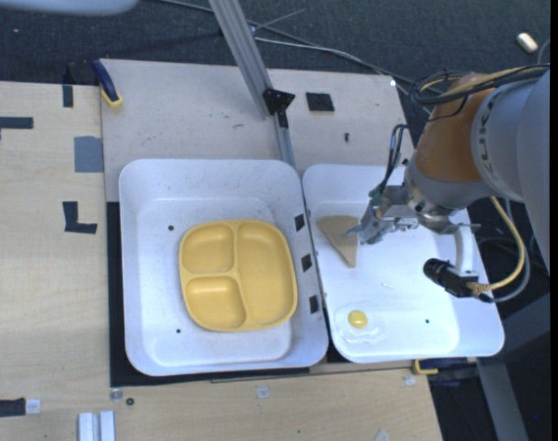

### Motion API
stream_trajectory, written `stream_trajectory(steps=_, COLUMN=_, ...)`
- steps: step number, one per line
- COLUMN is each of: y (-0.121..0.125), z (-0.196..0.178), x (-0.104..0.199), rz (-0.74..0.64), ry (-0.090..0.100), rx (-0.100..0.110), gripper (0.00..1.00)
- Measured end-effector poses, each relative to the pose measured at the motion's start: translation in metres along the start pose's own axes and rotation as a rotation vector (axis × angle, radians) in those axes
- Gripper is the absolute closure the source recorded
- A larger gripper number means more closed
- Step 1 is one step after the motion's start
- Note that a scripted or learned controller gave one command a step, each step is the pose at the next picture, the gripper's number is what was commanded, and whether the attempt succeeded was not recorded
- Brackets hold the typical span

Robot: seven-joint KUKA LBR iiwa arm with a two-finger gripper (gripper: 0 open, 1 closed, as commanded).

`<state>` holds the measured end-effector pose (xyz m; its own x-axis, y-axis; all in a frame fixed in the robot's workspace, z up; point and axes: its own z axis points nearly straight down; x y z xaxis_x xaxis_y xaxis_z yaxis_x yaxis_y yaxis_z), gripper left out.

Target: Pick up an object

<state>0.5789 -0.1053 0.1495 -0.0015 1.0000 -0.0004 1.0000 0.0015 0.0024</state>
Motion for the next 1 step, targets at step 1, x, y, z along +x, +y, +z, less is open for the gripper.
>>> stream_trajectory(steps=1, y=0.0011, z=-0.0421, x=-0.0012, rz=0.001, ry=0.0, rx=0.0, gripper=1.0)
